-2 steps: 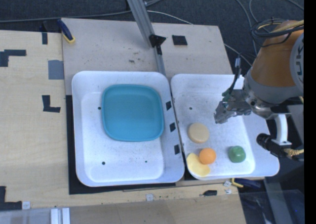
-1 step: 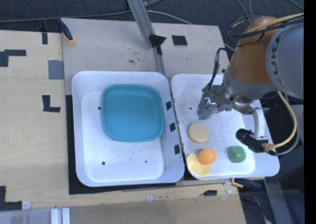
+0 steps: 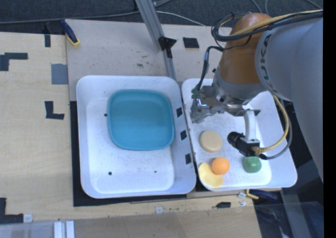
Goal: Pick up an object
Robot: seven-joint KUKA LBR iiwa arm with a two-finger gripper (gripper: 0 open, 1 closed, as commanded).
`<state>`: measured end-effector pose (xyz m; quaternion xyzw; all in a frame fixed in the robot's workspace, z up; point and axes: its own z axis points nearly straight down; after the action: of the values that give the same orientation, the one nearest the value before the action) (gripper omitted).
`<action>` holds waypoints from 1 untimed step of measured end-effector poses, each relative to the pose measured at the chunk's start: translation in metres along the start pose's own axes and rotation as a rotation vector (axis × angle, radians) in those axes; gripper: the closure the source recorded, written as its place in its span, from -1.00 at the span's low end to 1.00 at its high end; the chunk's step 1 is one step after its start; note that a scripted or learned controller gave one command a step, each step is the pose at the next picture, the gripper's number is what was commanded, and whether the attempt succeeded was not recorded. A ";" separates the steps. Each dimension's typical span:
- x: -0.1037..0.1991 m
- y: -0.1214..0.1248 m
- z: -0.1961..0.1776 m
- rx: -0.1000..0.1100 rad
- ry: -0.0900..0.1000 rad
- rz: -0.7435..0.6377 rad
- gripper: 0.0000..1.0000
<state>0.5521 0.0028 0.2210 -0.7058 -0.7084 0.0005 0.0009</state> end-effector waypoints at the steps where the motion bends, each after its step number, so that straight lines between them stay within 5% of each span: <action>1: 0.054 0.021 0.007 0.000 0.000 0.000 1.00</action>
<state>0.5731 0.0565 0.2142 -0.7057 -0.7085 0.0003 0.0008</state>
